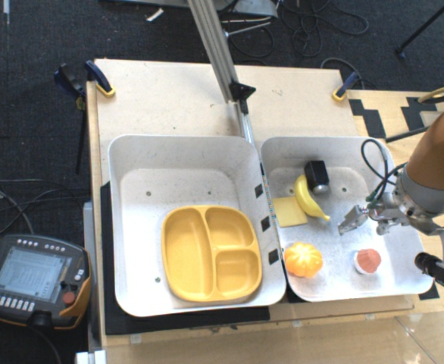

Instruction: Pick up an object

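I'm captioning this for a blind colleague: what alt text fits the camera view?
A grey robot arm's gripper hovers over the right white bin, among a banana, an orange, a red fruit, a black block and a yellow card. The left bin holds a yellow divided plate.

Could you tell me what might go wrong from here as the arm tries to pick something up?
1. The gripper hovers over bare floor of the right bin, between the banana and the red object; closing here would likely grab nothing.
2. The banana touches the black object and overlaps the yellow square, so a grasp there could drag its neighbours.
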Tool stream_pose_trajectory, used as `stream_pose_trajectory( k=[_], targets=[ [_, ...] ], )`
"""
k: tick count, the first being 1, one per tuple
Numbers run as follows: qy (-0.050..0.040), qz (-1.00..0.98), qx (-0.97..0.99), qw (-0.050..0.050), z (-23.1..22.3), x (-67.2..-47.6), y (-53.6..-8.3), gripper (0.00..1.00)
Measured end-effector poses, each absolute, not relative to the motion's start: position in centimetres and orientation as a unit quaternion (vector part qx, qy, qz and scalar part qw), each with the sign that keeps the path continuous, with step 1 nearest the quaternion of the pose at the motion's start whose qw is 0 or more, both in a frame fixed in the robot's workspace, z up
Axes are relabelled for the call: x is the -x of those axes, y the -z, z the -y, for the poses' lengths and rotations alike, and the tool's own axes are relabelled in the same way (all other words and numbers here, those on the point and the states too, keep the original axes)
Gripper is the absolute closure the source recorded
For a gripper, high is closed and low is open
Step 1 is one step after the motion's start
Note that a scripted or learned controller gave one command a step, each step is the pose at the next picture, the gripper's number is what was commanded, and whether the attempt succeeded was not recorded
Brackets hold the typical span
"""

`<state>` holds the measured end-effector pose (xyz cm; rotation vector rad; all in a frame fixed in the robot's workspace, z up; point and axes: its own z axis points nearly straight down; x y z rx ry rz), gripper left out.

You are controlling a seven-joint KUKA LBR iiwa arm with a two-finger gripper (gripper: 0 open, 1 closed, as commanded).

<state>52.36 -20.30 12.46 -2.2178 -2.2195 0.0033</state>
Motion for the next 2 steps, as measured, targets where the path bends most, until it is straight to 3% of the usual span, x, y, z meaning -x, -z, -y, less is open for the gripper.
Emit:
stream_pose_trajectory(
  k=[1, 2],
  targets=[
    [0.0, 0.707, 0.707, -0.001, 20.3, -52.4, -9.5, 0.0],
    [0.0008, 0.707, 0.707, -0.002, 20.3, -52.5, -10.6, 1.0]
  ],
)
